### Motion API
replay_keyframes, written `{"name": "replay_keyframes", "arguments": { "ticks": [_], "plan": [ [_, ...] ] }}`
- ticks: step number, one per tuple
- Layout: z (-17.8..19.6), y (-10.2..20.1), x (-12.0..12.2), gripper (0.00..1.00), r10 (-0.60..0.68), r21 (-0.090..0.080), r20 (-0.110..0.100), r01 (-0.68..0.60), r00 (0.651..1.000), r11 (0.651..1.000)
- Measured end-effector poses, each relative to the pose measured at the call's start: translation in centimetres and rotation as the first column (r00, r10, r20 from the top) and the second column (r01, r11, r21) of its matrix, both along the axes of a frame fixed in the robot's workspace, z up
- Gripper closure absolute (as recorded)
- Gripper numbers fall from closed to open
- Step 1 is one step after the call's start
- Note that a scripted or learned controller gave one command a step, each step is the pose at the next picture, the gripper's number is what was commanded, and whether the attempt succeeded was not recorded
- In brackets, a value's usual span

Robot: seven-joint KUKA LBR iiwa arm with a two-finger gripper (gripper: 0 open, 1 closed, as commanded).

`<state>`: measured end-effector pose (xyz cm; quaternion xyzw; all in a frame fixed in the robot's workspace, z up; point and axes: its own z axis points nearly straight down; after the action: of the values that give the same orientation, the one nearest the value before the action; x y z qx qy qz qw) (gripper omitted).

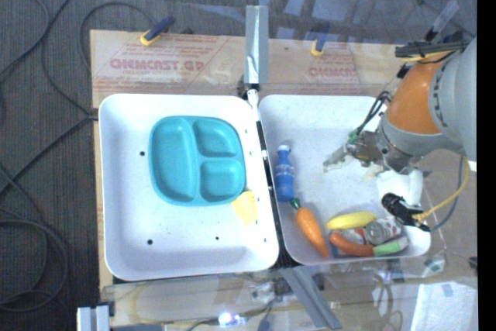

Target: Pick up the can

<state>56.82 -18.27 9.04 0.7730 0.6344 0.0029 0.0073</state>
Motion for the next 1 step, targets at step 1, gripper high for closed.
{"name": "replay_keyframes", "arguments": {
  "ticks": [1],
  "plan": [
    [0.11,-1.76,-4.19,0.00,0.020,0.003,0.002,-0.020,1.000,1.000]
  ]
}}
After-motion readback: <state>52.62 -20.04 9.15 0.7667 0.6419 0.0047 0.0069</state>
